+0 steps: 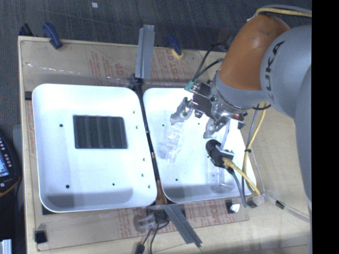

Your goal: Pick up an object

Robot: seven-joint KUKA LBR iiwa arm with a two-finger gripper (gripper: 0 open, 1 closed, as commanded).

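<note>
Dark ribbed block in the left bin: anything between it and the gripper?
In the camera view, between the dark ribbed block and the gripper lie bare white floor and the bins' adjoining walls.

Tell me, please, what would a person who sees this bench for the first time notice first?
Most likely the big grey arm with its orange band, reaching in from the right over the right bin, its gripper hanging low above the bin floor. Next, the dark ribbed rectangle lying flat in the middle of the left bin.
</note>
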